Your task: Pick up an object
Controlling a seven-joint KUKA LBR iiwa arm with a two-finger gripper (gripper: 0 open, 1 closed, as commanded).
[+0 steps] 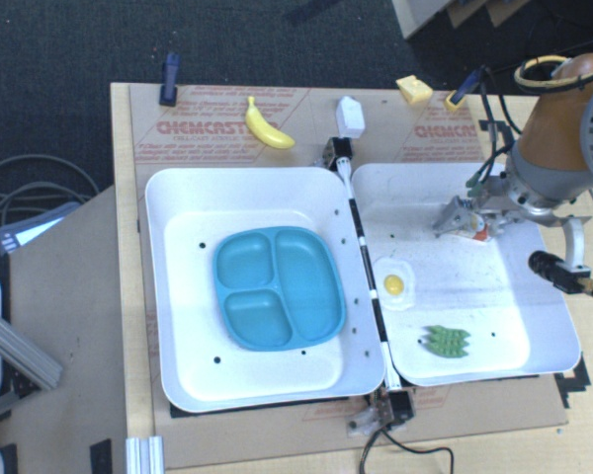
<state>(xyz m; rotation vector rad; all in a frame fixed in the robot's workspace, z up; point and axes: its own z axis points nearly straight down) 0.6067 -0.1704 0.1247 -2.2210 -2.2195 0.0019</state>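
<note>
We see a small red object (480, 233) right under the gripper (469, 220), touching or nearly so; probably light and rigid, best pinched across its middle. Whether the gripper has closed we cannot tell. Egg (393, 285) and green toy (446, 341) lie nearer the camera.

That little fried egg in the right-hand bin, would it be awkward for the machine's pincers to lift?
Probably awkward. The fried egg looks like a flat toy lying flush on the right bin floor, so there is little edge to pinch. It seems small and thin, so likely light and apt to slide when nudged. Being flat, it should not roll or tip.
</note>
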